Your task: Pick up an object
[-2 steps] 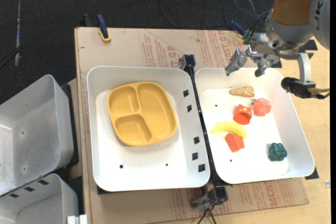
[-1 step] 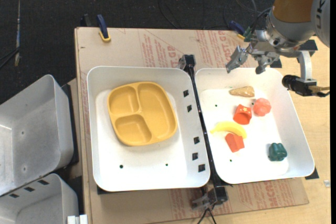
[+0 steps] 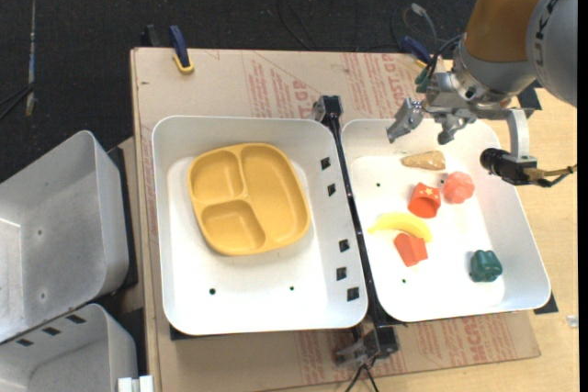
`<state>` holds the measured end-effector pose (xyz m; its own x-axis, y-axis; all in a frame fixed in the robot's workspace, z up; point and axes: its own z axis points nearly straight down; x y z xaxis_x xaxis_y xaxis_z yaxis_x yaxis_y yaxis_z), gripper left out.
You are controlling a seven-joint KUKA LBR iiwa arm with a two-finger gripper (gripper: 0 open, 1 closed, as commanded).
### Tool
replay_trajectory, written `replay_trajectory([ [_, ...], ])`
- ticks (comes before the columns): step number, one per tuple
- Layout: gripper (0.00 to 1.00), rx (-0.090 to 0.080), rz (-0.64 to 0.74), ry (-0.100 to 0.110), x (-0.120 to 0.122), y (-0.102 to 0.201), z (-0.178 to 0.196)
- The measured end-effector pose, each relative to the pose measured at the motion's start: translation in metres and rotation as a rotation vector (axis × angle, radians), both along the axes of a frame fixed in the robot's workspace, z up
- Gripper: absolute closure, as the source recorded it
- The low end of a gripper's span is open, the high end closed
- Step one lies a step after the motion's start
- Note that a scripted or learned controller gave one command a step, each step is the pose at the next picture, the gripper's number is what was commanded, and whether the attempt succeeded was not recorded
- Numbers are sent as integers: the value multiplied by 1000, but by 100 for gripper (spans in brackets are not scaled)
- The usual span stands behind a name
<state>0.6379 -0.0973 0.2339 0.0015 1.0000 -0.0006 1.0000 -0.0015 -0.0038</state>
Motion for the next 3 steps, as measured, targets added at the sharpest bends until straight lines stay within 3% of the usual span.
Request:
replay_trajectory([
  [2,0,0,0,0,5,-2,-105],
  [3,100,0,0,-6,7,-2,-90],
])
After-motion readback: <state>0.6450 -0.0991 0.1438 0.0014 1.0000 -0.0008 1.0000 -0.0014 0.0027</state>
